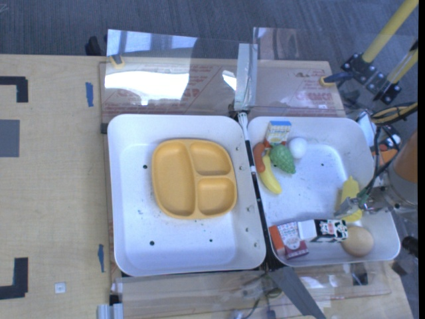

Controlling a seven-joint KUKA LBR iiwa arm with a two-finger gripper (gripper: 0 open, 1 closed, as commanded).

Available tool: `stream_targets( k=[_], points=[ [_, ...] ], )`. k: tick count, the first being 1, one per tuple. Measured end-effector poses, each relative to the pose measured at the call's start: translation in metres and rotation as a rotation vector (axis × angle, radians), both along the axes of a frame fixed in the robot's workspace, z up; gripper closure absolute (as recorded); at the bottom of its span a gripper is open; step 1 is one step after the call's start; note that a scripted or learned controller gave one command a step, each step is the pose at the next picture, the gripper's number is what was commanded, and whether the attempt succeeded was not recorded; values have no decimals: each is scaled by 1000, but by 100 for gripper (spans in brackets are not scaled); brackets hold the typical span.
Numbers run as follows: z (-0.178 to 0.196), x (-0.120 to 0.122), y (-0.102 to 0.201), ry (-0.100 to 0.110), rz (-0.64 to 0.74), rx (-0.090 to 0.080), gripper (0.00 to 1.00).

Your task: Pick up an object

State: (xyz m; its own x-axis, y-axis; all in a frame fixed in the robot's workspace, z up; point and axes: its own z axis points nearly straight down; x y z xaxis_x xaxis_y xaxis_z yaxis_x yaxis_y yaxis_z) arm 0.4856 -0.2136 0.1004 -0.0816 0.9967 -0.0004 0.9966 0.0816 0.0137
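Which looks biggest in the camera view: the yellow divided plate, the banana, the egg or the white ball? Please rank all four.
Largest to smallest as they look:
1. Yellow divided plate, by far.
2. Banana, long but thin.
3. Egg.
4. White ball, partly hidden by the green toy, so its rank below the egg is less sure.

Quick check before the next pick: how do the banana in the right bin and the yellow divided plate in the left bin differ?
The banana is small, slim and curved; the yellow divided plate is far larger, broad and flat with three compartments. The banana lies crowded against a green toy near its bin's left wall; the plate sits alone mid-bin. Both are yellow.
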Motion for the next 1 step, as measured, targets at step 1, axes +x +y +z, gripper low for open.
stream_targets(
  k=[1],
  points=[
    [90,-3,63,5,124,-2,100]
  ],
)
